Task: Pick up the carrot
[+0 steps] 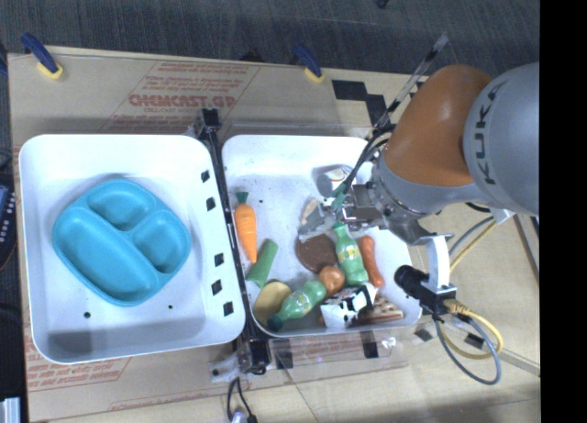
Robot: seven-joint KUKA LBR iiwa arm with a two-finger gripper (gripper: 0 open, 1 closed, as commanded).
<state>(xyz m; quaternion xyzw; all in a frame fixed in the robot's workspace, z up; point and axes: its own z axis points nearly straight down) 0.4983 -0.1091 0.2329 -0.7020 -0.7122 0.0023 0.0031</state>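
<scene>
Carrot waits at bin's edge as arm works the pile

Carrot (245,228) lies along the left wall of the right bin (275,148), well to the left of the gripper (341,212) and untouched. A green bottle (348,252) stands just below the gripper, amid a jumble of toy food. Whether the gripper is released or clenched cannot be told. Farther left, a blue divided plate (119,239) sits in the other bin (55,150).

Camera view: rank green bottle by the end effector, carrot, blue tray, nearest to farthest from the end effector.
1. Green bottle: right bin, just below the end effector.
2. Carrot: same bin, against its left wall, to the end effector's left in the image.
3. Blue tray: in the left bin, beyond the divider, farthest.
</scene>
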